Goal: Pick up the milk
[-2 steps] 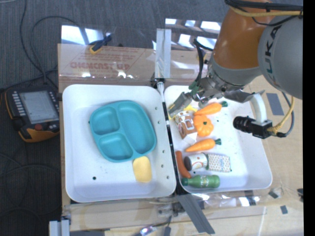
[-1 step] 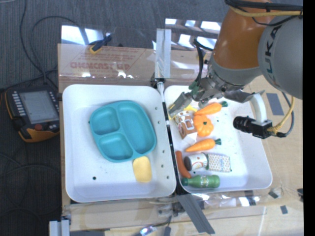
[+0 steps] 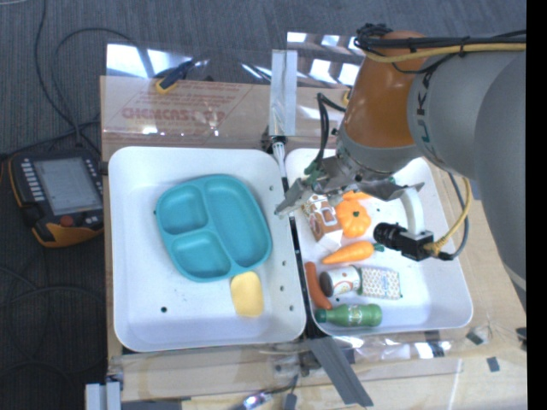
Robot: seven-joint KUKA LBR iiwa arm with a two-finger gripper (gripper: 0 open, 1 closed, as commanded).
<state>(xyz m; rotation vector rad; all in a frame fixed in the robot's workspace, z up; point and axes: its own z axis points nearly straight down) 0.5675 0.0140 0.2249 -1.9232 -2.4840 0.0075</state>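
Bottle [image 3: 351,316] of green glass lies nearest the camera in the right bin [image 3: 444,301], on its side. Just beyond it sit a small can [image 3: 342,281] and a patterned pouch [image 3: 379,283]; a carrot [image 3: 349,253] lies farther in. Beyond the carrot, the milk [image 3: 322,216] (a small brown and white carton) stands beside an orange pumpkin [image 3: 355,216]. Directly over the carton hangs the gripper [image 3: 318,190]; whether it is wide or narrow I cannot tell.
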